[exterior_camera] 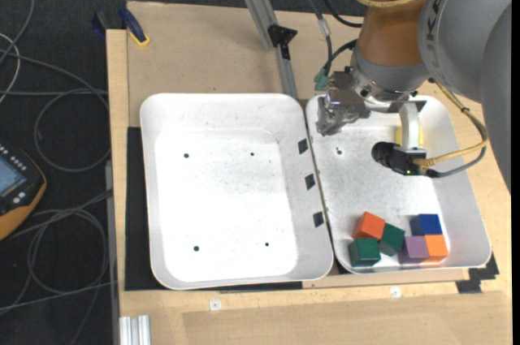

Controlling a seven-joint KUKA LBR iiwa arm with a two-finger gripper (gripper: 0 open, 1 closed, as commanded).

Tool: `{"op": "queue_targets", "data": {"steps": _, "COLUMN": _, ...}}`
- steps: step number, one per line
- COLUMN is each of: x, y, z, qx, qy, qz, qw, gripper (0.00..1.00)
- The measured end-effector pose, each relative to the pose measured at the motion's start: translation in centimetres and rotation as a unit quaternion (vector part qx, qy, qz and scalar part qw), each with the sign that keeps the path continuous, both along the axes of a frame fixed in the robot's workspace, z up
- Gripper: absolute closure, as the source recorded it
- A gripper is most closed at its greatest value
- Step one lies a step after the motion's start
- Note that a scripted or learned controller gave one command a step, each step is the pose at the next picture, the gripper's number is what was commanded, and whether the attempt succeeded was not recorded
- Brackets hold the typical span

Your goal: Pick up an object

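The gripper (331, 121) was positioned over the upper left corner of the right bin (463, 197); whether its fingers were spread could not be told. The blocks were clustered at that bin's near edge: orange block (371, 225), two green blocks (365, 252), blue block (426, 224), purple block (417, 247).
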State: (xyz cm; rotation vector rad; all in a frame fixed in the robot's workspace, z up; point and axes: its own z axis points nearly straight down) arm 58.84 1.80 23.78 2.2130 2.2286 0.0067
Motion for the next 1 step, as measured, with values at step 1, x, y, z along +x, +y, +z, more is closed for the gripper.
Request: {"op": "queue_targets", "data": {"steps": 1, "x": 1.74, "y": 4.1, "z": -0.06, "qx": -0.0002, "qy": 0.001, "qz": -0.001, "qw": 1.0, "gripper": 1.0}}
